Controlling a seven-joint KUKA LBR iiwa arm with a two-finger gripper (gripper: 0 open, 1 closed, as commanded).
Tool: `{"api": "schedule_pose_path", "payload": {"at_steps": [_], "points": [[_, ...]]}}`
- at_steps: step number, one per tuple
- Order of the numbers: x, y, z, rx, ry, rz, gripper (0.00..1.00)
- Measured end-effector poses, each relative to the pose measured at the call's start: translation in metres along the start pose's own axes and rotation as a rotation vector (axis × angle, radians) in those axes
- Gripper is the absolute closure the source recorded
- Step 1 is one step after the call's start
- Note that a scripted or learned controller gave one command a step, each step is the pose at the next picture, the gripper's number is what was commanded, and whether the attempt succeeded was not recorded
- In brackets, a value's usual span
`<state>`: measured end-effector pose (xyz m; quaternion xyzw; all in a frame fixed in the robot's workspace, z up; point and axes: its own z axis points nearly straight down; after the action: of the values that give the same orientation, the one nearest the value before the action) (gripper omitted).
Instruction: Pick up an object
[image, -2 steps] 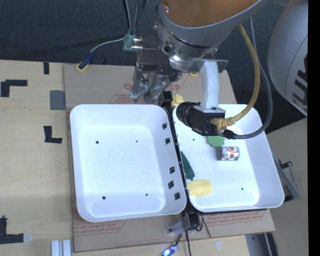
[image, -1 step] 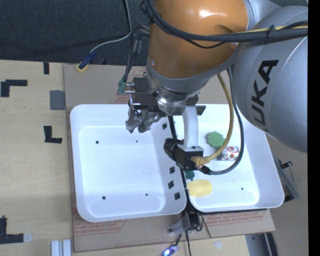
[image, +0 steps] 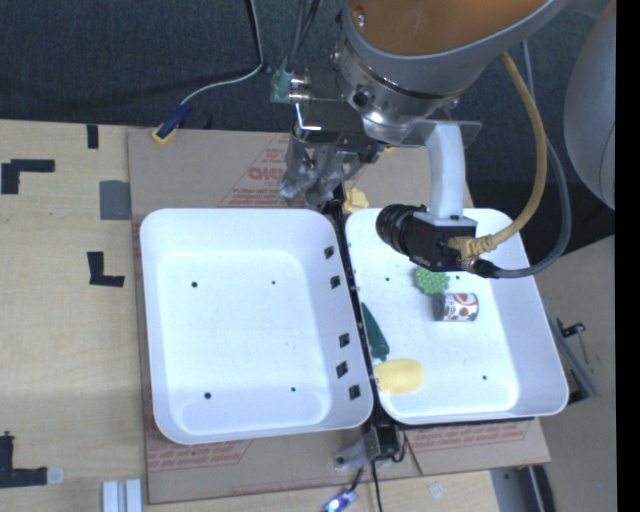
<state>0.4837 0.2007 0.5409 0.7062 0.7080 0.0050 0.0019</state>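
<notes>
Robot lab: 2 white bins (image: 160, 330) on cardboard-covered bench (image: 60, 330), loose cables (image: 230, 80).

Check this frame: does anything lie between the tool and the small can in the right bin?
Partly. The tool sits at the bins' far edge, near the divider. The black cylinder on the arm hangs over the right bin, between it and the can, beside a green object.

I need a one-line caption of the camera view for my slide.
The claw hangs at the bins' far rim; the right bin has a small can and a yellow piece.
</notes>
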Motion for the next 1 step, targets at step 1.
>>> {"api": "schedule_pose_path", "payload": {"at_steps": [1], "points": [[0.0002,-0.0002,0.0064,0.011,-0.005,0.001,0.0]]}}
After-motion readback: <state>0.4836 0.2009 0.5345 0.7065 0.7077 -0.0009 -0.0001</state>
